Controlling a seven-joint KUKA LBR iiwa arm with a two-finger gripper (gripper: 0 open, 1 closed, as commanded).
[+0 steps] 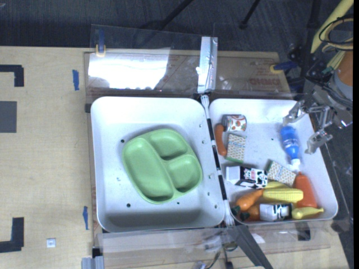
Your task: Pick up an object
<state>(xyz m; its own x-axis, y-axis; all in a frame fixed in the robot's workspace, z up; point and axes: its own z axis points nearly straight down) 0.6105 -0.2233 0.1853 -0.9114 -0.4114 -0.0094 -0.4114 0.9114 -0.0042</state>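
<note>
My metal two-finger pincer (pixel 308 129) hangs with fingers apart at the right white bin's (pixel 263 106) far-right rim — just beside a small blue plastic bottle (pixel 290 143), gripping nothing.

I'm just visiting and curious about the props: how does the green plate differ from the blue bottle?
The green plate lies in the left bin by itself; the blue bottle lies in the right bin with other small items nearby. The plate is far larger, wide and flat with three compartments, while the bottle is small and slim. The plate is all green; the bottle is blue with a white end. Both lie loose, apart from the gripper.
</note>
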